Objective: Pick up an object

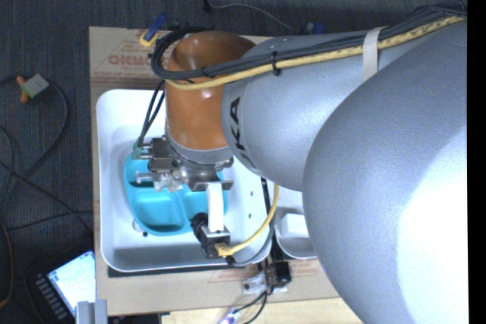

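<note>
A smooth, glossy turquoise plastic object [156, 205] with rounded edges lies in the shallow white left bin [114, 163], directly under the metallic end effector [163, 174], whose grip state I cannot tell beneath the arm's orange band [194, 110].

- Blue object [158, 206]: bright cyan, glossy like plastic, smooth rounded outline; exact kind can't be made out.
- Location: lower left of frame, lying on the floor of the left white bin [114, 163], toward that bin's left wall and nearer its lower rim.
- Pose: flat on the bin floor, long side running up-down in the frame.
- Visibility: upper right part hidden under the arm's wrist; lower lobe and left edge show clear.
- Small dark speck just beside its lower left edge; too small to identify.
</note>
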You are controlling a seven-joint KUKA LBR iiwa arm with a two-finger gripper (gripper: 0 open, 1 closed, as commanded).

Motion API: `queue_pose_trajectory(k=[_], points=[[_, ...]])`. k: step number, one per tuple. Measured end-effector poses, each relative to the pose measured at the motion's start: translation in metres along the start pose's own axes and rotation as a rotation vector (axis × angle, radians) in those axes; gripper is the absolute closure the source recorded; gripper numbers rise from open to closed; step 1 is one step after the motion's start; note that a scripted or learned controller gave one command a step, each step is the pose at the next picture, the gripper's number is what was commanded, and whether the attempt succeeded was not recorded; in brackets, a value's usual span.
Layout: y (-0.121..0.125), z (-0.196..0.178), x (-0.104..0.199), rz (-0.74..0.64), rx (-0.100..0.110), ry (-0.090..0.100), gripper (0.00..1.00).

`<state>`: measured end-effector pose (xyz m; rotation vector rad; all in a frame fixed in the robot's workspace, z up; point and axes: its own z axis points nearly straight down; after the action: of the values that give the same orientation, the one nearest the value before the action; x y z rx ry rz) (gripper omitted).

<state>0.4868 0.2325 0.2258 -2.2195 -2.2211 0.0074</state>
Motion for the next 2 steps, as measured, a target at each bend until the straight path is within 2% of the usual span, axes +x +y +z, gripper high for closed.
queue_pose_trajectory(k=[1, 2], points=[[0.066, -0.059, 0.0, 0.0, -0.006, 0.001, 1.0], [-0.004, 0.031, 0.0, 0.0, 0.001, 0.0, 1.0]])
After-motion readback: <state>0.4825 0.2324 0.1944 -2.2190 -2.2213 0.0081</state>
